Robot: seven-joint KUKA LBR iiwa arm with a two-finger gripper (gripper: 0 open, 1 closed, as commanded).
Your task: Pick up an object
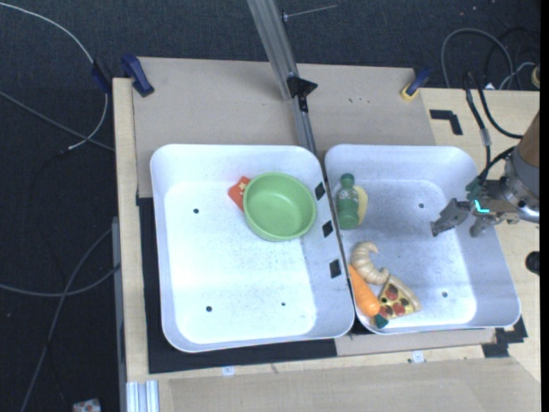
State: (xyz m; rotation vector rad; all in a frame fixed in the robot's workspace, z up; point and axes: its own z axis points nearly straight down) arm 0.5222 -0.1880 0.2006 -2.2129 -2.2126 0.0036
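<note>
- Dark carpet with loose cables surrounds your surface (214,101), which carries two white bins side by side.
- Left bin (232,316): green bowl (279,206) near 1 o'clock, an orange-red piece (237,192) tucked against its 9 o'clock side.
- Right bin (429,170): green bottle (346,201) at 10 o'clock; croissant (369,260), carrot (366,297) and pizza slice (398,299) clustered at 7 o'clock.
- End effector (462,218): at the right bin's 3 o'clock edge, fingers spread wide, nothing between them.
- Step, as you may judge it: approach; no object yet chosen.
- Next move calls for travel toward 9 o'clock, then a descent centred over one item; the bottle looks the least crowded.
</note>
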